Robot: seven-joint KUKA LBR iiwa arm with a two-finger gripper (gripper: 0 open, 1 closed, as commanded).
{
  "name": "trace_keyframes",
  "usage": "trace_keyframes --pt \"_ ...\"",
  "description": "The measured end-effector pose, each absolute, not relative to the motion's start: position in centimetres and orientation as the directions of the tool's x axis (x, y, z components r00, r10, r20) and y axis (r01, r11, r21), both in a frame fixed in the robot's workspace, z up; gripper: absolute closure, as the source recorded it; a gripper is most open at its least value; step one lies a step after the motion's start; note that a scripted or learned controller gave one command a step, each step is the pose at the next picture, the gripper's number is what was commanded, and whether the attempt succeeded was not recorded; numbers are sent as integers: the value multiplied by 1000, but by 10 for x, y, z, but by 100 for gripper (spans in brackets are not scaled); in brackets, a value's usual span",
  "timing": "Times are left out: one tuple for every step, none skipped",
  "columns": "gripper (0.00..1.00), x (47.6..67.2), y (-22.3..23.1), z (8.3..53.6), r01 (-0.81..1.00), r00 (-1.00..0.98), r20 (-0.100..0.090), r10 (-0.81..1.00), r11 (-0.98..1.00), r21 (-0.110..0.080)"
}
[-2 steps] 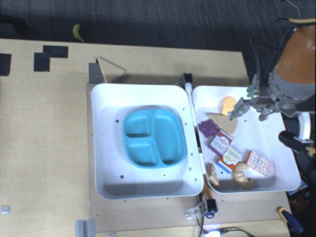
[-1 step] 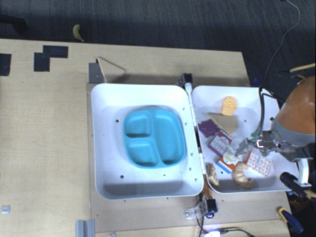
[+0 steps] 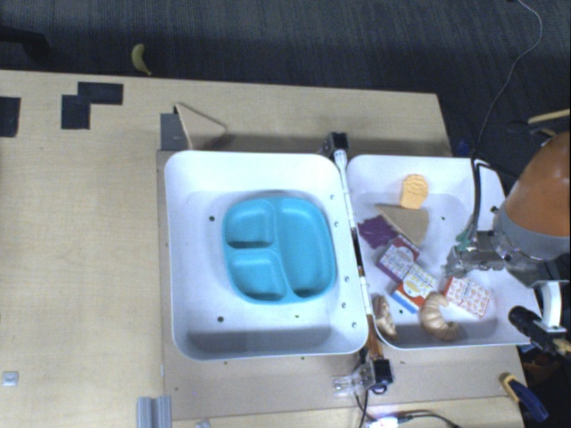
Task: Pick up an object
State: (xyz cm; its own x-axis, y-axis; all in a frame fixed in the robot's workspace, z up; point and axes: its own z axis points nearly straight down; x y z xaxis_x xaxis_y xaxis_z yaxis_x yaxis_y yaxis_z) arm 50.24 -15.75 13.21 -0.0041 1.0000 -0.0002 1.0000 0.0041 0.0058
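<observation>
Pincer [image 3: 464,259] hangs low over the right bin [image 3: 451,172], at its right side; whether it is released or clenched, one cannot tell. Just beside it lie a red-white packet [image 3: 467,298], a tan croissant [image 3: 436,315] and a purple piece [image 3: 376,232]. Left bin [image 3: 192,239] holds a blue divided tray [image 3: 277,248].

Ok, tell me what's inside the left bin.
The left bin holds one blue tray with three compartments, lying flat near the middle. Whatever is beneath the tray is covered. Around it, small dark dots show on the bin's white floor.
</observation>
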Motion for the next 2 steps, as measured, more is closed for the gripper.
trace_keyframes --pt "100 550 -112 109 1000 -5 1 1000 5 4" --pt "100 619 -83 118 1000 -6 1 1000 6 5"
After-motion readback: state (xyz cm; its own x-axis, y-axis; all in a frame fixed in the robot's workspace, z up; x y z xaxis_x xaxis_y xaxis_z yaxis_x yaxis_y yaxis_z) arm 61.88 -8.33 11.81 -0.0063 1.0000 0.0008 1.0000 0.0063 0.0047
